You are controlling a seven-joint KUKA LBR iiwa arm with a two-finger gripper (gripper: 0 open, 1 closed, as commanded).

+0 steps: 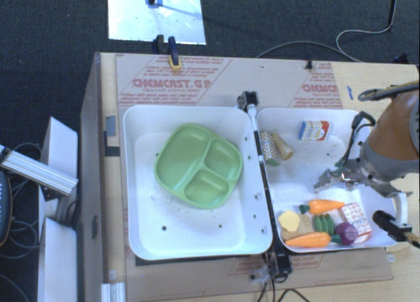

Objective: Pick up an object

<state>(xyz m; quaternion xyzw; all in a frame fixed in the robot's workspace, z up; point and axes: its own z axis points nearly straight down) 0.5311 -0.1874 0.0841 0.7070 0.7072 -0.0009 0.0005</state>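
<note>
My gripper (336, 178) hangs over the middle of the right bin (295, 176), below the arm's orange band (394, 127). Nothing shows in its grasp. Just below it lies an orange carrot (326, 206). Along the bin's front edge sit a yellow piece (289, 220), green beans (321, 223), a purple item (346, 233), a white box with red print (355, 215) and a second orange carrot (307, 241). Farther back are a small white, blue and red carton (314, 130) and a brownish cone-shaped item (274, 146).
The left bin (151, 228) holds a green divided plate (199, 165). A black rail (261, 169) runs between the two bins. A black part of the arm (392, 226) reaches over the right bin's front right corner.
</note>
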